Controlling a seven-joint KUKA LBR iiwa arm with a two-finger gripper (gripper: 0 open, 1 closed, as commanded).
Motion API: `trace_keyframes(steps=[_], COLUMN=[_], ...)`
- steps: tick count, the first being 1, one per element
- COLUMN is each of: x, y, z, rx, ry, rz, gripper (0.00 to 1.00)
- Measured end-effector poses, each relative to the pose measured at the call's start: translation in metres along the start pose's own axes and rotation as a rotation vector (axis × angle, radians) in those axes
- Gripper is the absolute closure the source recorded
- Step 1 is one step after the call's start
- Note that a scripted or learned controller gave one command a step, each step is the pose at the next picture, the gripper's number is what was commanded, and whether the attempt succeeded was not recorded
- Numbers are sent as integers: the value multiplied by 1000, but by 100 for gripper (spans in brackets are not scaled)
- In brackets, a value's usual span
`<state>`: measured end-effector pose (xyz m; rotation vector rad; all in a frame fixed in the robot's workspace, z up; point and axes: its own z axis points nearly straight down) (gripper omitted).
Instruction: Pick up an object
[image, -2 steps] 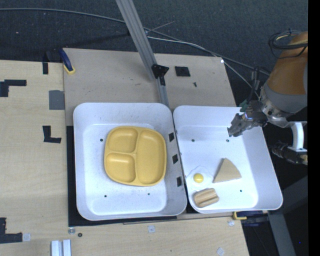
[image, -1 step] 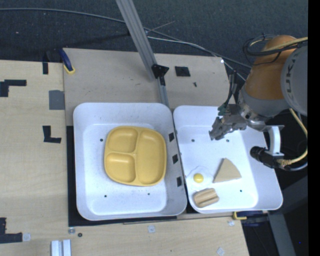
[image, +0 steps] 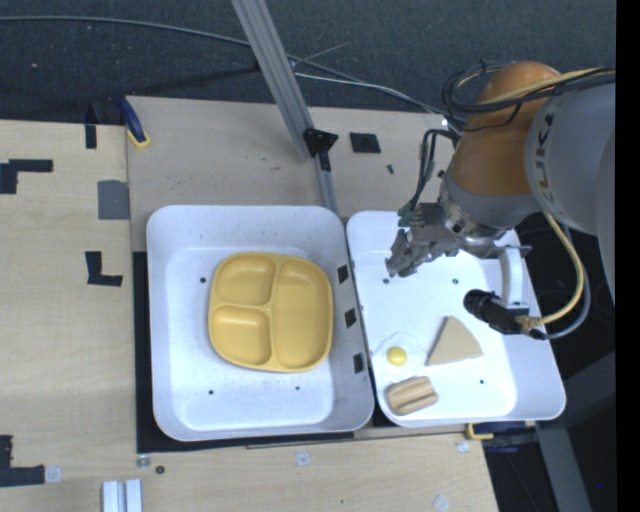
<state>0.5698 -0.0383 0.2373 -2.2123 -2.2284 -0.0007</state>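
Right bin (image: 530, 395): bread-roll toy (image: 411, 394) lay nearest camera, well below gripper (image: 403, 256); yellow-centred disc (image: 397, 354) and tan wedge (image: 455, 342) lay between. Gripper hovered over bare floor; grip state could not be told. Roll judged light, stiff; grasp across short sides.

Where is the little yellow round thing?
The little yellow round piece lies in the right bin, near its front left, just above the tan bread roll and left of the tan wedge.
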Motion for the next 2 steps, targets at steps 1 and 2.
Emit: trace_keyframes(steps=[1,2], x=[54,108], y=[-3,-4], z=[14,5], rx=[3,1], ry=[-1,0], rz=[1,0], gripper=[100,100])
